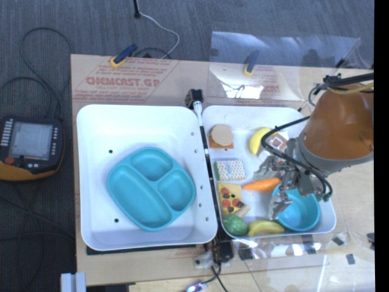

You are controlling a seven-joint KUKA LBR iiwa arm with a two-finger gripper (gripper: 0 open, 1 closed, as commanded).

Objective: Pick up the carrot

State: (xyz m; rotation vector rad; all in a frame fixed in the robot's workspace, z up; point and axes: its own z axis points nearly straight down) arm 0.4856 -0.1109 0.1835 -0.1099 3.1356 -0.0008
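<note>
Grey carpet surrounds a brown bench point(121, 84) bearing two white bins. Landmark: the carrot point(261, 185), lying in the right bin point(240, 115) near its middle, thick end toward my arm point(340, 126), tip pointing at the left bin point(91, 163). My gripper point(290, 190) hangs just right of the carrot's thick end; I cannot tell how my jaws stand, and the carrot does not sit between them. Right of and below the carrot lies a blue bowl point(301, 215), partly under my gripper. Above the carrot: a banana point(259, 140) and, further left, a round bun point(221, 135). Just left of its tip: a checked block point(230, 170); below that, a pizza slice point(230, 199), a green vegetable point(236, 226) and a second banana point(266, 227). Well left of the carrot, a blue divided plate point(152, 187) rests in the left bin.
</note>
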